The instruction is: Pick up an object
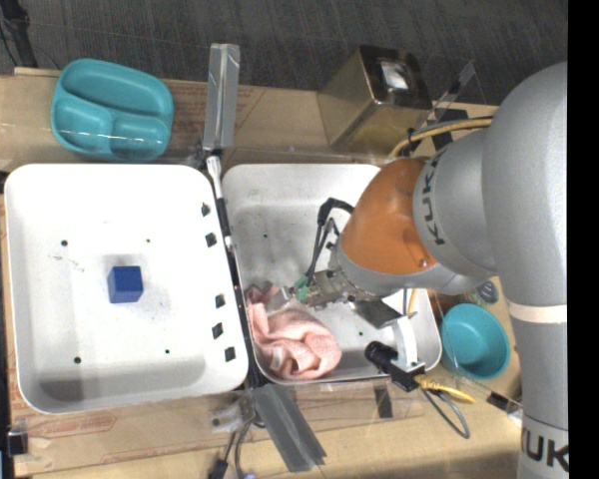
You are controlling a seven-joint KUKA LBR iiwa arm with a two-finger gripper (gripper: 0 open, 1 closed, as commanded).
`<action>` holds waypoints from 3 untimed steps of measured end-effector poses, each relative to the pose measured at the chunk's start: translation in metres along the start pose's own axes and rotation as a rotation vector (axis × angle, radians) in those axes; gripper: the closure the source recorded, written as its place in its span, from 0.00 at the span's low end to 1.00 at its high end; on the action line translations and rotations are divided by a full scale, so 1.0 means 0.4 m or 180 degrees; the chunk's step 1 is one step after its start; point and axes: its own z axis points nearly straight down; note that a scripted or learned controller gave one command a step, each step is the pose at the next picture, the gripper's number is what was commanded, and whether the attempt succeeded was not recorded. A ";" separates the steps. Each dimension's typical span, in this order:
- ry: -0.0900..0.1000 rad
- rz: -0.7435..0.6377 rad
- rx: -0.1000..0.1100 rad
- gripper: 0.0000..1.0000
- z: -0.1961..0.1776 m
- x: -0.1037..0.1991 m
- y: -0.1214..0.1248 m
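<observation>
The arm reaches in from the right of the frame, its orange band above the right bin (280, 183). The end effector (314, 289) sits low over that bin, just above and right of a pink cloth (292, 342) bunched in the bin's lower left corner. Whether it is open or closed, and whether it grips anything, I cannot tell; the wrist hides most of it.

The cloth looks soft, light and limp. It should crumple and drape rather than lift as one piece, so a pinch on a raised fold near the middle of the heap seems the safest hold; an edge might slip free or drag.

In the left bin (40, 208), well apart from the arm, a small blue cube (126, 282) rests near the middle. It looks rigid and light, with flat sides that would suit a grip across two opposite faces.

A teal tray (112, 108) lies on the surface at the upper left, and a teal bowl (476, 341) sits at the lower right beside the right bin.
</observation>
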 end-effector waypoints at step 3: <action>-0.0009 -0.0034 -0.0012 1.00 -0.050 -0.002 0.007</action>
